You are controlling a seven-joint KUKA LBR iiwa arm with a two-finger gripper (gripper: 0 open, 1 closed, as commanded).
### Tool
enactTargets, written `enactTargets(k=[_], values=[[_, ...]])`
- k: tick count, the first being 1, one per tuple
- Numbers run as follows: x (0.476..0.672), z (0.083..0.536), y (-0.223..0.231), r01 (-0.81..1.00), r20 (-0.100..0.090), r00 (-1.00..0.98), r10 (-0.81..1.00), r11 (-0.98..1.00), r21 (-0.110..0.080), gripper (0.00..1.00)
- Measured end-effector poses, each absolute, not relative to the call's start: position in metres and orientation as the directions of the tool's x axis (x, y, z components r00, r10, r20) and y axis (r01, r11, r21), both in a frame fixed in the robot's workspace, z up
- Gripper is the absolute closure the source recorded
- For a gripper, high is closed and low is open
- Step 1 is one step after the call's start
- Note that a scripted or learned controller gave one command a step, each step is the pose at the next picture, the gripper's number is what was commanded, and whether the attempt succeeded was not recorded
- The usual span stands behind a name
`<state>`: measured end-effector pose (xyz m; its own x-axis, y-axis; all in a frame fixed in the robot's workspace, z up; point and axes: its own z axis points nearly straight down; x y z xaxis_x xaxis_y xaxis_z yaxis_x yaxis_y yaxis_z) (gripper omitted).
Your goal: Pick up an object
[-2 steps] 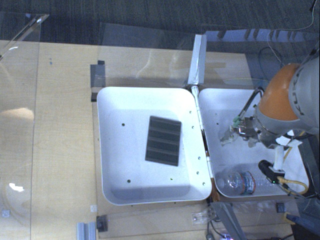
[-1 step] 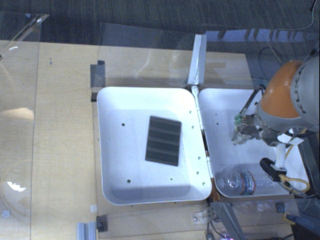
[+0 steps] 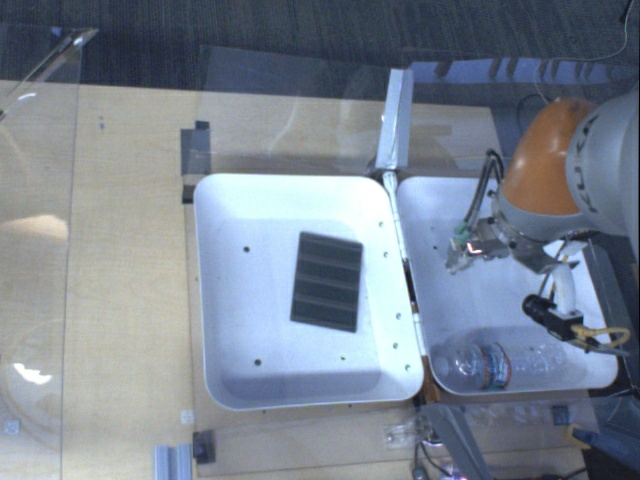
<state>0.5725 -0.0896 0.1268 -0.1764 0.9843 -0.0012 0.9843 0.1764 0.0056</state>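
Clear plastic bottle (image 3: 492, 363) w/ blue label band lies on its side along near edge of right bin (image 3: 430, 218). Gripper (image 3: 470, 250) sits above it over bin's middle; grip state can't tell. Dark ribbed slab (image 3: 327, 280) flat in left bin (image 3: 230, 268).

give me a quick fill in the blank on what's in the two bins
1. The dark ribbed pad lies in the ____ bin of the camera view.
2. The clear plastic bottle lies on its ____ at the near edge of the right bin.
3. The arm's orange band sits above the ____ bin.

Missing words: left; side; right
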Motion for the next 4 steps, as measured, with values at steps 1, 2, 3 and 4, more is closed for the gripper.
enactTargets(k=[1,2,3,4], values=[[0.572,0.127,-0.09,0.984,-0.001,-0.176,0.984,0.176,0.005,0.0],[0.545,0.109,-0.12,0.999,0.0,-0.041,0.999,0.041,0.004,0.0],[0.57,0.163,-0.205,0.996,-0.002,-0.094,0.996,0.094,0.007,0.0],[0.55,0.089,-0.133,0.981,-0.003,-0.192,0.981,0.193,0.012,0.0]])
